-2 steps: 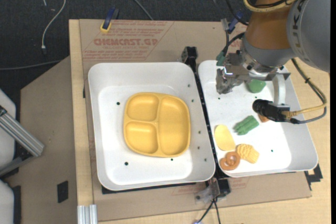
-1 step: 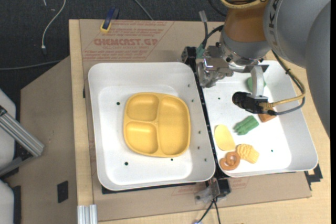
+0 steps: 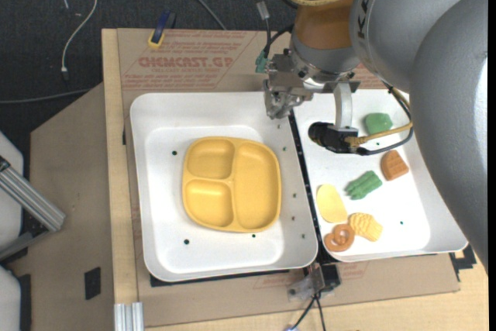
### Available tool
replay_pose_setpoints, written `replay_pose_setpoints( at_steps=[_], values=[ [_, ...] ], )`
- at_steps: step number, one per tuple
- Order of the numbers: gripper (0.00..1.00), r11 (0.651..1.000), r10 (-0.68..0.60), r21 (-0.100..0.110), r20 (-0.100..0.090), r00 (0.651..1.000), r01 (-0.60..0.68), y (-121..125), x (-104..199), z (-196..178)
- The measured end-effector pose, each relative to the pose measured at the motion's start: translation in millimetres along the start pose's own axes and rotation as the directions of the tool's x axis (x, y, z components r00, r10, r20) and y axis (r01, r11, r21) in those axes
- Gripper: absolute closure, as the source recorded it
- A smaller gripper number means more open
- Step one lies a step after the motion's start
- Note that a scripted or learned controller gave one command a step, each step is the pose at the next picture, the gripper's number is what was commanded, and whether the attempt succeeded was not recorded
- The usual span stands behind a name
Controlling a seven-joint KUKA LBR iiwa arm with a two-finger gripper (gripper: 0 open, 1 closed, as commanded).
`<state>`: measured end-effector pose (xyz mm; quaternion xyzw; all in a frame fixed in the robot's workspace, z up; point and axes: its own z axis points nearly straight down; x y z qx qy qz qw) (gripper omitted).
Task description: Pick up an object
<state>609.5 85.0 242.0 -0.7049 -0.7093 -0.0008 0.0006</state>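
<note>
- Camera view: the claw [image 3: 277, 106] hung over the seam between the two bins, empty; open or closed, I cannot tell.
- The yellow tray [image 3: 231, 184] lay below-left of it; the toy foods [image 3: 363, 185] lay right, well apart.

Only one legible marking from where I work: red printed lettering on the flat brown cardboard sheet [image 3: 203, 58] lying under my two bins. Large line reads "CHEMCAST GP", its end cut off by my arm. Smaller red lines beneath are too blurred to read.
</note>
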Motion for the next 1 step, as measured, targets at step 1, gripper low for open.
replay_pose_setpoints(
  at_steps=[1],
  values=[
    [0.0, 1.0, 0.004, 0.002, 0.002, 1.0, -0.004, -0.6, -3.4, -0.3]
  ],
)
